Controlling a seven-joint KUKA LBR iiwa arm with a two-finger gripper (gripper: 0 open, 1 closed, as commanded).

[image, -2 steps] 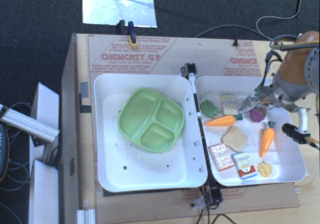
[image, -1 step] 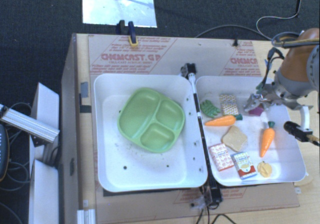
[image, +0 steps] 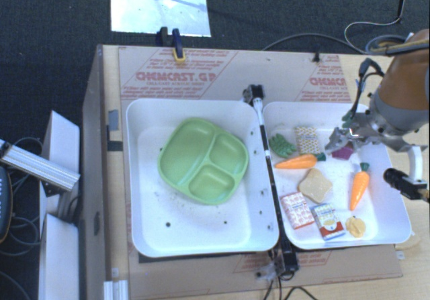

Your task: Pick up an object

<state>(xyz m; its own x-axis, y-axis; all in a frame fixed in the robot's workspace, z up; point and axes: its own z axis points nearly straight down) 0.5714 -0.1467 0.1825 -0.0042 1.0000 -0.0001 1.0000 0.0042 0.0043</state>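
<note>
Nearest the bench's front edge, the right bin (image: 403,228) holds the small items: a yellow round piece (image: 355,227) at its front right, beside it a blue-and-white carton (image: 327,221), and next to that a red-and-white carton (image: 295,210). Just behind the cartons lies a tan bread slice (image: 316,186). Two carrots are in this bin: an upright carrot (image: 359,188) toward the right with its green top pointing away, and a lying carrot (image: 296,162) set crosswise near the divider between the bins. Farther back sit a green leafy piece (image: 282,145) and, just beside it, a speckled beige packet (image: 307,139). A purple object (image: 342,152) lies at the far right of the cluster, right under the tool.

The left bin (image: 144,225) carries one thing, a green divided tray (image: 203,160) with three compartments, lying slightly turned in the middle of the bin.

Above the back of the right bin hangs the gripper (image: 344,137), its metal tips low over the purple object and close to the green end of the lying carrot. The view is too small and blurred there to tell how far the jaws stand apart, or whether they touch the purple object; nothing can be seen pinched between them. Behind it the arm's grey wrist (image: 396,109) and orange band (image: 411,64) come in from the right.

Beyond the bins, the brown board (image: 201,70) shows red lettering.
</note>
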